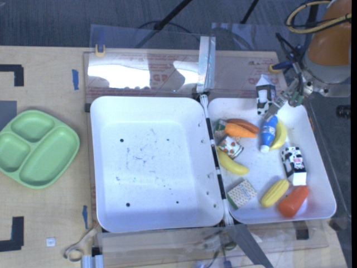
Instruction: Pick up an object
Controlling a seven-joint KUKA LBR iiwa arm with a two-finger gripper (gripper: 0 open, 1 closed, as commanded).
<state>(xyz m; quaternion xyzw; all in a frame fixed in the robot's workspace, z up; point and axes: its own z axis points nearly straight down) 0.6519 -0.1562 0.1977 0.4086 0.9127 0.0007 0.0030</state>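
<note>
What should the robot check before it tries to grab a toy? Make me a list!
1. Toys to pick lie in the right bin: ok.
2. Gripper is over that bin, near its far edge: ok.
3. A toy sits close below it, the blue and white bottle: ok.
4. Bottle has room around it: not ok, a banana lies against it and the carrot is near.
5. Fingers open wide enough: cannot tell.
6. Nothing caught between the fingers already: cannot tell.
</note>
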